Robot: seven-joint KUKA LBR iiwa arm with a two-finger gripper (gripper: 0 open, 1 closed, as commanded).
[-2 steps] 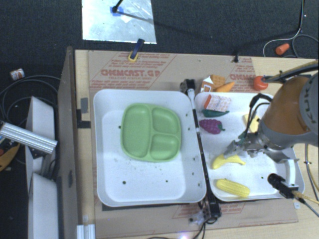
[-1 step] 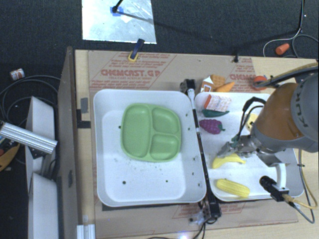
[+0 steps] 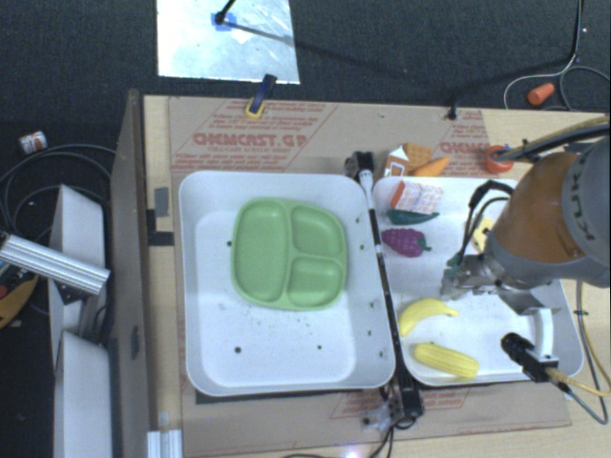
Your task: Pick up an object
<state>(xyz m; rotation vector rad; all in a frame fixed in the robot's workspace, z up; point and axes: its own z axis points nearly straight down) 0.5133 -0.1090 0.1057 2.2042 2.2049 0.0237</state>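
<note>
Dark carpet lay around a bench covered with printed brown cardboard (image 3: 286,132); two shallow white bins sat side by side on it; the left bin (image 3: 215,351) held a green divided plate (image 3: 288,253) lying flat near its middle; the right bin (image 3: 477,375) held the loose objects. Along the far end of the right bin lay an orange carrot-like piece (image 3: 431,167) on the rim, a red and white box (image 3: 417,197) just below it, a dark green item (image 3: 410,218) beside that, and a purple bunch of grapes (image 3: 405,242) near the dividing wall. Toward the near end, a yellow banana (image 3: 426,314) curved close to the divider; a yellow corn cob (image 3: 445,359) lay just below it, apart from it. The grey arm with its orange band (image 3: 535,222) reached in from the right over the right bin; the gripper (image 3: 463,281) hung low above the bin floor, just above and to the right of the banana, not clearly touching it. How far apart its tips stood, I could not tell; nothing was visibly caught between them. A silvery sheet (image 3: 229,27) lay on the carpet beyond the bench.
</note>
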